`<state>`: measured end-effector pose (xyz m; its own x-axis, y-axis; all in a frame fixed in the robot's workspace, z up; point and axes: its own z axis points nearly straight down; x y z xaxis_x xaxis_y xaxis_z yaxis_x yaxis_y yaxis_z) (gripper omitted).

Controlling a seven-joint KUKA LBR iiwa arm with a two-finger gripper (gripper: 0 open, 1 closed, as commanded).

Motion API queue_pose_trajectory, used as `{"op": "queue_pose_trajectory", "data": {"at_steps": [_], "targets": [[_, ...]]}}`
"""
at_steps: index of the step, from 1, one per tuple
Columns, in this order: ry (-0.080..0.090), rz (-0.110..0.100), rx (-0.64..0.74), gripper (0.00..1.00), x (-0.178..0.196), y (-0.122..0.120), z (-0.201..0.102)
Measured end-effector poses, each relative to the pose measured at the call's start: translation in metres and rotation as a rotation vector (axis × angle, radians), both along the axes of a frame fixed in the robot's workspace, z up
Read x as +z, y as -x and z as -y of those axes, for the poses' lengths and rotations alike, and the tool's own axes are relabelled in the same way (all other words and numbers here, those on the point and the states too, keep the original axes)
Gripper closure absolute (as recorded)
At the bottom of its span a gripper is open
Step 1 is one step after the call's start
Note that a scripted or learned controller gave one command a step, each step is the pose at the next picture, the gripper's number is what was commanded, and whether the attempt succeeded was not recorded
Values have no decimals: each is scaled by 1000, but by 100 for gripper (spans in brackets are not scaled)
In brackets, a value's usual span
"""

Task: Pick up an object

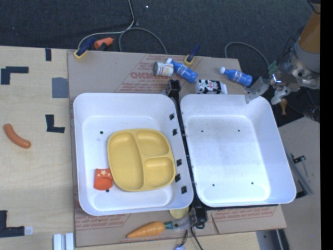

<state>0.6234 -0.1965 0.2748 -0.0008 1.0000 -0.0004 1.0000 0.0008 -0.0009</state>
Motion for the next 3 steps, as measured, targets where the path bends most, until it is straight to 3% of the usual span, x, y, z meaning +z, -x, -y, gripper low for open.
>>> {"op": "queue_pose_trajectory", "data": {"at_steps": [1,2,3], "targets": [[-7,-18,4,0,-170,32,-69],[-5,8,12,0,-86,29,-175],[3,-1,-5,0,-133,-5,-85]]}}
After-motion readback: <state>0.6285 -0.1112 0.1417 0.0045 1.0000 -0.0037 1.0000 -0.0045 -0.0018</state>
